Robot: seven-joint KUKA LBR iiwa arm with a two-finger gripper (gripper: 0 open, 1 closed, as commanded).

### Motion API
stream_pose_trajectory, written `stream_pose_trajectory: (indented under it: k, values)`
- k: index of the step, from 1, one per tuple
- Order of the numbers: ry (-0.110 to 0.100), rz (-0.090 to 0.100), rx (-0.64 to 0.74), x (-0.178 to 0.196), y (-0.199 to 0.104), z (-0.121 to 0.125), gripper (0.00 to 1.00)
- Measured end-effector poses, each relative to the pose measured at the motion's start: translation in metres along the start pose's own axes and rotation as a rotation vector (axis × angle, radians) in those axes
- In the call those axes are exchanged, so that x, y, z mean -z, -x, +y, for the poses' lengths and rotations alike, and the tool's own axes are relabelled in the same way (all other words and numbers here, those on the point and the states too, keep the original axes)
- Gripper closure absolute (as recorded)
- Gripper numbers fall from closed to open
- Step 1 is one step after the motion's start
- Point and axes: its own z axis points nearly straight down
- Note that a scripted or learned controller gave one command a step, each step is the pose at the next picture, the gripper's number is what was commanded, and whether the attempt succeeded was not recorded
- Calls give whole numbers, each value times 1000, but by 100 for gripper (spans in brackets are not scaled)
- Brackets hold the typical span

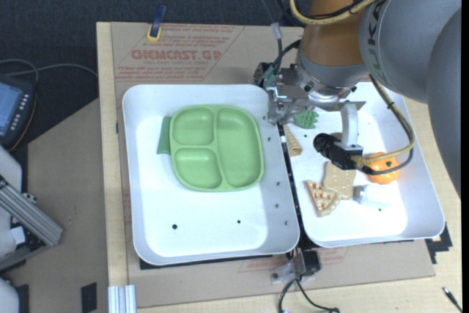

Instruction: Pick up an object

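My gripper hangs over the far left corner of the right bin, close to the wall between the two bins. A small green leafy toy lies right beside it, partly under the wrist. A tan cone rests just in front of the gripper. Further forward lie a pizza slice, a pale cracker-like piece and an orange toy.
The left bin holds a green divided plate on top of a green flat piece. A small white and grey item sits near the pizza slice. The big grey arm covers the right bin's far right part.
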Motion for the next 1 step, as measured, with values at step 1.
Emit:
stream_pose_trajectory:
  k: [1]
  values:
    - [4, -3, -5, 6, 4, 4, 100]
